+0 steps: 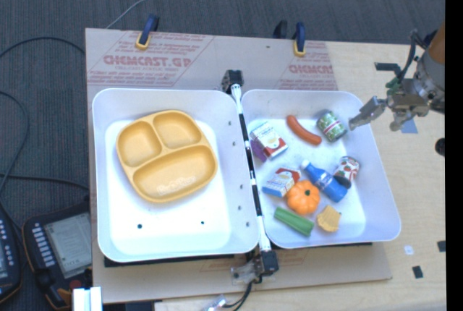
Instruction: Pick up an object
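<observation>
- Dark carpet around the counter [423, 230], which carries two white bins side by side.
- Right bin [376, 179] holds the pickable clutter: sausage [303, 129], green can [331, 125], red-white carton [267, 140], blue bottle [325, 181], orange pumpkin [302, 198], green block [293, 221].
- Claw [370, 112] at the bin's 2 o'clock rim, just beside the can; grip state: cannot tell, nothing seen in it.
- Left bin [108, 230] holds a yellow divided plate [167, 155].

Robot lab; clamped board [210, 56], 2 bins [108, 158], floor cables [29, 49].
</observation>
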Robot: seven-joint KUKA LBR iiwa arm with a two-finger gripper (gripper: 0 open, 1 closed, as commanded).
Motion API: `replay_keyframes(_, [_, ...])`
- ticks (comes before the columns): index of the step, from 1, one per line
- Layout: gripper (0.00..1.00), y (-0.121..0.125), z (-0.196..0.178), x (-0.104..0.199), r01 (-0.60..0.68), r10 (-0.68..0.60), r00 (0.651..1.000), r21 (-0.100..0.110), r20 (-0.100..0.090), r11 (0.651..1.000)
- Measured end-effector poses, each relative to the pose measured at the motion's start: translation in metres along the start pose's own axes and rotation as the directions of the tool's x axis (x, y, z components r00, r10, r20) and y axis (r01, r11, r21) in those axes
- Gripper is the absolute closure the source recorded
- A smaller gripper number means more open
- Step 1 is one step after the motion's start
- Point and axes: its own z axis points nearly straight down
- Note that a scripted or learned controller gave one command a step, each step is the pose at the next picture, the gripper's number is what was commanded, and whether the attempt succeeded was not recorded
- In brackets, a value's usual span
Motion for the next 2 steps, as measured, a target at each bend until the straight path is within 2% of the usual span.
replay_keyframes(1, [0.0, 0.029, 0.134, 0.0, 0.003, -0.003, 1.0, 0.005, -0.009, 1.0])
replay_keyframes(2, [0.0, 0.064, 0.173, 0.093, 0.002, -0.002, 1.0, -0.004, -0.001, 1.0])
